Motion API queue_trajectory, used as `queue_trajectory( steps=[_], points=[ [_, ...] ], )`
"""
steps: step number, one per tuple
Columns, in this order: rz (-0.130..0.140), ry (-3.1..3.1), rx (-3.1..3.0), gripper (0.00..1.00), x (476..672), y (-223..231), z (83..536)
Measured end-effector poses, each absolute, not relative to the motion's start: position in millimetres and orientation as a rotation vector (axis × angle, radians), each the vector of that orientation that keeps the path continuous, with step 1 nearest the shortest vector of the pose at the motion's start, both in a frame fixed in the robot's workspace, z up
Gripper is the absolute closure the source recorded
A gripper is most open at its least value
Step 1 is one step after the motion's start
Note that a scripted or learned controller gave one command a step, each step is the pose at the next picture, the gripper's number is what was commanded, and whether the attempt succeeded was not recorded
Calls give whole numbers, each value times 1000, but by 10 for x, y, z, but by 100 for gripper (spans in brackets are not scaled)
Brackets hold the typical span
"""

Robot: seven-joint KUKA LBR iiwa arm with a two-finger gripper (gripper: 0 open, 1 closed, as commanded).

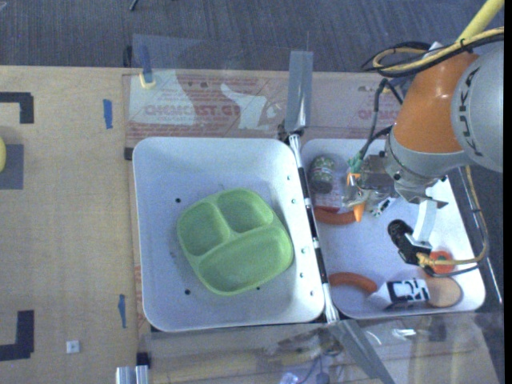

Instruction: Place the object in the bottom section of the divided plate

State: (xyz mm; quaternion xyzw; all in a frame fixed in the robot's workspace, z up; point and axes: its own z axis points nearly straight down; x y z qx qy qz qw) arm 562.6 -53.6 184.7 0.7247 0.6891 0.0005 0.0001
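The end effector [359,197] hangs low in the right bin [360,250]. I cannot tell how far open it is or whether it has hold of anything. Just beside it, toward the plate [234,241], lies a red piece [334,214], probably the object. A ball [322,173] sits near. The plate is well apart, in the left bin, and nothing lies in its bottom section [244,264]. This looks like the pick step. The next move calls for a sure grip, a lift over the bin walls, and a carry across.
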Motion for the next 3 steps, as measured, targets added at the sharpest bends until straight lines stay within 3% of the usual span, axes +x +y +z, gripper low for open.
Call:
queue_trajectory(
  steps=[1, 2, 3],
  points=[
    [-2, 2213, 2233, 100, 4948, 110, 1840],
    [-1, 2077, 2358, 100, 5066, 218, 1839],
    [-5, 1955, 2463, 100, 4784, 652, 2008]
  ],
)
